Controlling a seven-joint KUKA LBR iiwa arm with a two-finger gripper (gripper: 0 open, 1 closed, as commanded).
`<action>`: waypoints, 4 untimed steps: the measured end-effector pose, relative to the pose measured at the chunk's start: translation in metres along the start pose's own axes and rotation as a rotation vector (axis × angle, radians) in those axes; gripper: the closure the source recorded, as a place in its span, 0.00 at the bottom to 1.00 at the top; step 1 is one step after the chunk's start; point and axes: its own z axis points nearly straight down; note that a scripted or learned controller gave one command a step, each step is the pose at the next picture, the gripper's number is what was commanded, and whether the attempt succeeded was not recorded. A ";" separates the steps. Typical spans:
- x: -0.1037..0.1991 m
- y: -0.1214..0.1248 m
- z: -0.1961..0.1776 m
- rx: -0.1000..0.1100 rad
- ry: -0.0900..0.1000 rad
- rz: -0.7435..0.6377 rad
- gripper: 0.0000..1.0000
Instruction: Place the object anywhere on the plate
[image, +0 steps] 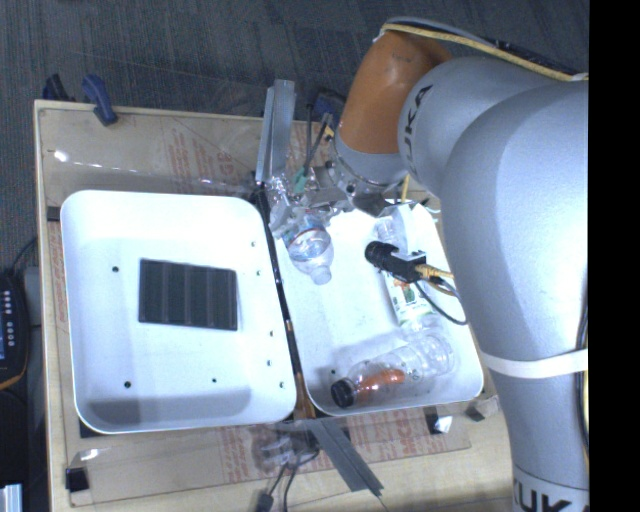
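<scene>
Plastic, clear and thin, makes up the small bottle (311, 250) that seems to be the task's thing; it sits in the far corner of the right bin (345, 310), close to the wall next to the left bin (100, 230), and directly under the claw (290, 208). Glare and clutter of metal parts hide the claw's tips, so I cannot tell whether it is spread, pressed together or pinching the bottle. I judge the bottle light, smooth, slippery and easy to dent, so a gentle hold across its round body would likely serve better than one at its narrow end. The plate (188, 295) is a flat, dark grey rectangle with ribbed stripes, lying in the middle of the left bin, well apart from the bottle. Both of the 2 bins are glossy white with rounded corners. Near the right bin's near wall lies a larger clear bottle (395, 368) on its side, and a white tube (405, 295) lies beside the right wall. The desk (150, 140) is pale wood.
</scene>
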 end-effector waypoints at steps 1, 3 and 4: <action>0.057 0.017 -0.054 -0.020 -0.004 -0.121 1.00; 0.169 -0.040 0.002 -0.015 -0.006 -0.418 1.00; 0.168 -0.040 0.002 -0.016 -0.006 -0.418 0.00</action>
